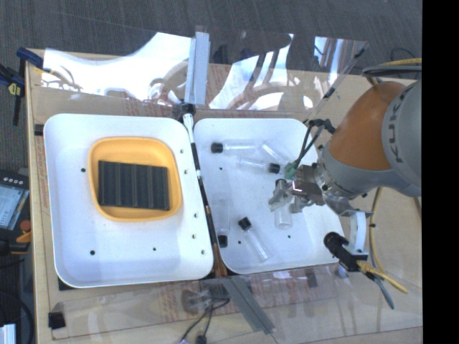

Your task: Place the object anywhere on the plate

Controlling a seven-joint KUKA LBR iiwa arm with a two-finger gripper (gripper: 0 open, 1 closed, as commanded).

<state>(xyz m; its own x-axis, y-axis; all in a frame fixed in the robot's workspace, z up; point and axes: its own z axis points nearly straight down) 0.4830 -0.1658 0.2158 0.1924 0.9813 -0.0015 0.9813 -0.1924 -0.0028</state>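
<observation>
A yellow plate (pixel 135 178) with a dark ridged centre lies in the left bin (pixel 64 249). Several clear vials with black caps lie in the right bin (pixel 308 256): one at the back (pixel 237 148), one just right of it (pixel 259 162), one near the front (pixel 254 242) and one along the left wall (pixel 221 217). My gripper (pixel 288 196) hangs low over the right part of the right bin. Another clear vial (pixel 283 218) lies directly under it. From above I cannot make out whether the gripper touches that vial.
A black divider rail (pixel 199 192) runs between the two bins. The grey arm with its orange band (pixel 366 138) covers the right bin's right side. Cables and clear plastic sheets lie behind the bins.
</observation>
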